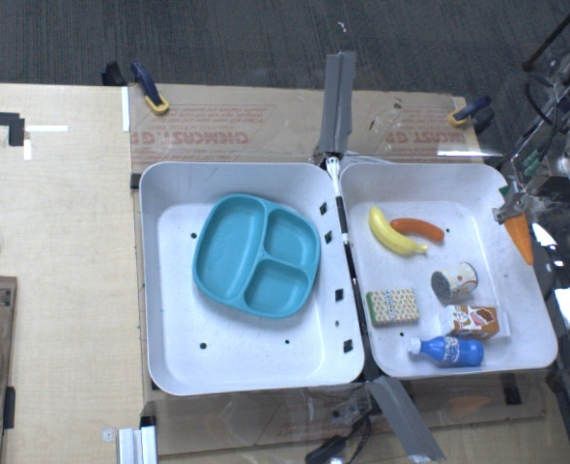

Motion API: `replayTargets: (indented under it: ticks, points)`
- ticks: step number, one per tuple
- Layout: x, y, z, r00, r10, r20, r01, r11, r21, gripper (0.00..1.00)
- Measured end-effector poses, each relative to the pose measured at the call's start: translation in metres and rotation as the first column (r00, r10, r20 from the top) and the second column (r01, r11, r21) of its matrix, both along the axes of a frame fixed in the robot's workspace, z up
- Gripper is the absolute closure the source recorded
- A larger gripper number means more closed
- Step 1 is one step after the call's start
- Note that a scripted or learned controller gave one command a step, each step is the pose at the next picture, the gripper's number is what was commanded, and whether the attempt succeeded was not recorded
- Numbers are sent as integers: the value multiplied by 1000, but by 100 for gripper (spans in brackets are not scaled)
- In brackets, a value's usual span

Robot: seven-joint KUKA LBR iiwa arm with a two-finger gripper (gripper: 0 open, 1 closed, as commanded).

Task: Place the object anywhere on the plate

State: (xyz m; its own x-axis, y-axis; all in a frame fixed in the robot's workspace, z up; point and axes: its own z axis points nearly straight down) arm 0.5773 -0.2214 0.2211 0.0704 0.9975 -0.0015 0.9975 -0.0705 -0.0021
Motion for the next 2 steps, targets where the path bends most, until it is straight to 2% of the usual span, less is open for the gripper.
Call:
replayTargets:
  ticks: [1,2]
  points:
    - [-20,84,20,992,130,0,-130,992,1,100]
    - [31,140,-29,965,264,0,-264,965,1,100]
